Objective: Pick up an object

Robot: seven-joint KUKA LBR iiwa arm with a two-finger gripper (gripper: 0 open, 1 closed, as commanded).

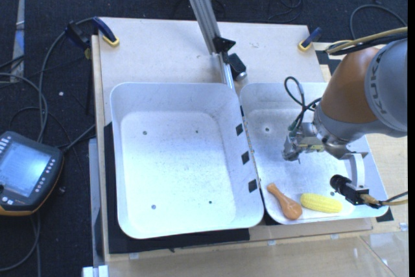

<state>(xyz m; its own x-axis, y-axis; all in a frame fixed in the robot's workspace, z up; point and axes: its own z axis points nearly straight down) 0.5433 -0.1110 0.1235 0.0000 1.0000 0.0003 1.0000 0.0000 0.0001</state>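
Gripper (293,151) low above right bin (272,115) floor, nothing visibly held

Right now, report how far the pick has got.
Done: the arm has reached into the right bin, and the tool sits low over its floor. In hand: nothing seen held. The yellow corn cob and the orange spoon-shaped toy lie apart from the tool at the bin's near edge. Left: move to one, grip it and lift.
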